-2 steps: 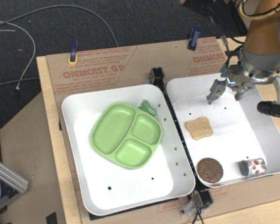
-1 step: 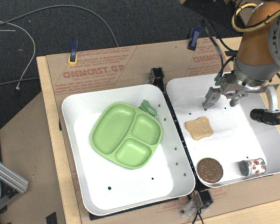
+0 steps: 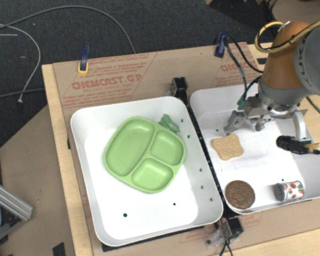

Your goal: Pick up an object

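Camera view, toast (image 3: 227, 146) just below gripper (image 3: 242, 120)

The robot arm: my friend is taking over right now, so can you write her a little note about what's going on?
End effector: low in the right bin, beside the toast slice; holds nothing that shows.
Right bin also has a brown round cookie and a small can near the front.
Left bin: green divided plate.
Done: nothing lifted yet.
Left: grab one object and raise it.
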Robot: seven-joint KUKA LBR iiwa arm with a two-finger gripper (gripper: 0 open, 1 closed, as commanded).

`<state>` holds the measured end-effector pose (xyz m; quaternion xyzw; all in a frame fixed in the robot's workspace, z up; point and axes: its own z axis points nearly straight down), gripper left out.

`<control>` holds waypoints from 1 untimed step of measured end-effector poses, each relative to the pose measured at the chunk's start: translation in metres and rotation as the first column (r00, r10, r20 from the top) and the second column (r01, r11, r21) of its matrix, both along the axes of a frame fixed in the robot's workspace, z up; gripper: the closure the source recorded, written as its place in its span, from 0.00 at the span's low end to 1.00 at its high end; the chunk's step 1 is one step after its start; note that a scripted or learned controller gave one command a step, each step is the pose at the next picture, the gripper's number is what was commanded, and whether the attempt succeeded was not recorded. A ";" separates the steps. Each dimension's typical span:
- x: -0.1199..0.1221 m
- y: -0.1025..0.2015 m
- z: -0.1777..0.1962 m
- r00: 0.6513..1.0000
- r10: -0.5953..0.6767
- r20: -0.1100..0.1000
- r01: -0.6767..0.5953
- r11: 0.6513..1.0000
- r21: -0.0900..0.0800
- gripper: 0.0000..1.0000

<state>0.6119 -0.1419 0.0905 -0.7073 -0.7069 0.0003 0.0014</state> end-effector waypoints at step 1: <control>0.002 0.000 0.014 1.000 0.001 0.005 -0.001 1.000 -0.001 1.00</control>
